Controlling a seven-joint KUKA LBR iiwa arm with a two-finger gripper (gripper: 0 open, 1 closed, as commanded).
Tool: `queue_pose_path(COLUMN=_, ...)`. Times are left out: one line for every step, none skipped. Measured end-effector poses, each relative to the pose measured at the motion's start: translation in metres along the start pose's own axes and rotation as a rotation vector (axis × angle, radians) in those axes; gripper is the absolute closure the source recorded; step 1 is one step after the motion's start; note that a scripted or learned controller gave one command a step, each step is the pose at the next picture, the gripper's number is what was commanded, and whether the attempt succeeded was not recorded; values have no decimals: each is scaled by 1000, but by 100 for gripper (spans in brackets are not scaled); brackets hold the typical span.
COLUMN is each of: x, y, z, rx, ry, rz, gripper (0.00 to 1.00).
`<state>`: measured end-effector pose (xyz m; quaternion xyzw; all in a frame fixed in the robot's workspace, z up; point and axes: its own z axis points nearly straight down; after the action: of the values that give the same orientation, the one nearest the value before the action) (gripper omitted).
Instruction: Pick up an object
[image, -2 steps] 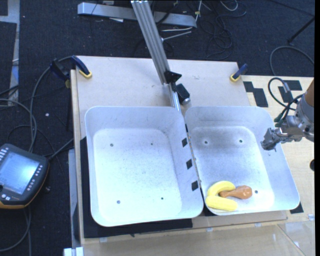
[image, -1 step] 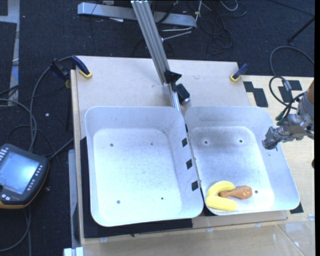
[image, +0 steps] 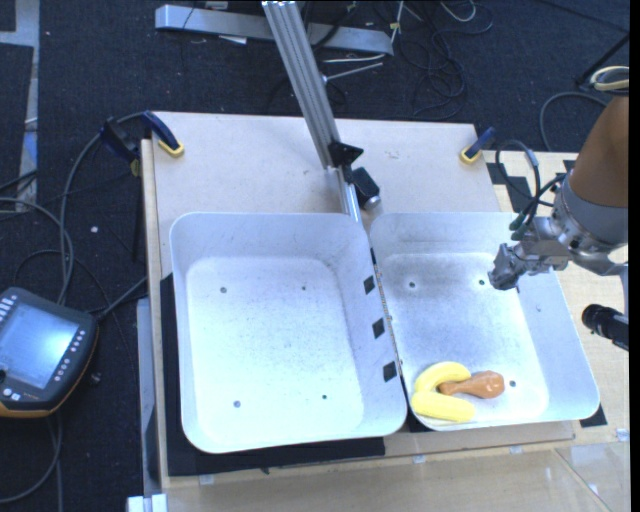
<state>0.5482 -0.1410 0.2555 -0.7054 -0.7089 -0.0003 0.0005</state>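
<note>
From the camera above the bench, two white bins sat side by side: the left bin and the right bin, which held the objects. A banana lay curled near the front edge of the right bin, close to the wall between the bins, and a brown piece that looked like a toy drumstick lay just beside it, apparently touching its inner curve. The arm reached in from the right, and the gripper hung over the far right part of the right bin, well apart from both objects. Whether it was spread or pressed together could not be told from this angle; nothing was seen in it. By that showing, the task had hardly begun: no object had been lifted, and the approach, descent, grasp and lift all remained.
</note>
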Motion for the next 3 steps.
queue_pose_path(x=44, y=9, z=8, rx=0, ry=0, rz=2, gripper=100)
queue_pose_path(x=101, y=17, z=19, rx=1, ry=0, rz=1, gripper=100)
queue_pose_path(x=160, y=26, z=17, rx=0, ry=0, rz=0, gripper=100)
